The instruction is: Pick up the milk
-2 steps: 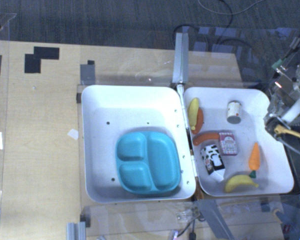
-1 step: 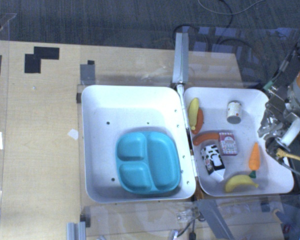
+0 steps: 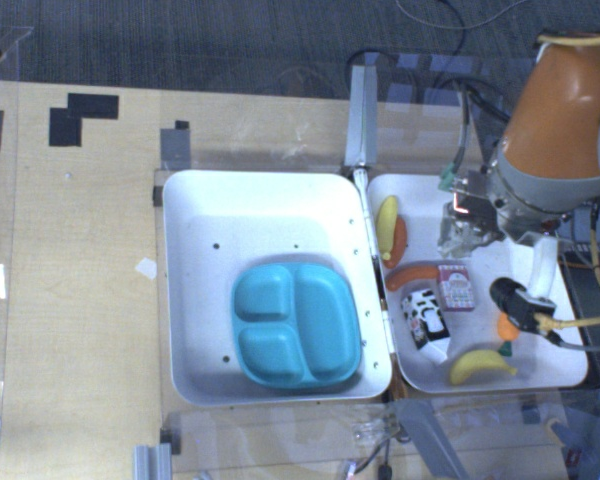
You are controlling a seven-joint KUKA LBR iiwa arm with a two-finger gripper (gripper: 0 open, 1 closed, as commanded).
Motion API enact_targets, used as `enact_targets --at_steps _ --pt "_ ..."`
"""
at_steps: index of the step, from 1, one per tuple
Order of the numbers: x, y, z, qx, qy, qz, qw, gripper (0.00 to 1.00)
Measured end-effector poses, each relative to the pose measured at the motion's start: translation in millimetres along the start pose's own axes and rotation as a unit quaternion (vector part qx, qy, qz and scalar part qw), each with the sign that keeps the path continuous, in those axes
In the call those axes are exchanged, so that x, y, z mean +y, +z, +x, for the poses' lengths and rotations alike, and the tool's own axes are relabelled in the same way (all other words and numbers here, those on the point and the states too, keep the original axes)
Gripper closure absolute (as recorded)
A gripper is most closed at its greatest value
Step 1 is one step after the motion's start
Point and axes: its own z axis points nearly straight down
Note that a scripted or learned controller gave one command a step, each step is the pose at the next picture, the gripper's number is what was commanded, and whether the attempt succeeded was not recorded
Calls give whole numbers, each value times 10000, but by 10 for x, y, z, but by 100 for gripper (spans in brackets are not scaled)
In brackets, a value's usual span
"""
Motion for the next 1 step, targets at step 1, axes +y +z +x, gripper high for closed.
enact_targets --at_steps 1 --pt "18 -85 10 -5 -23 2 10000 100"
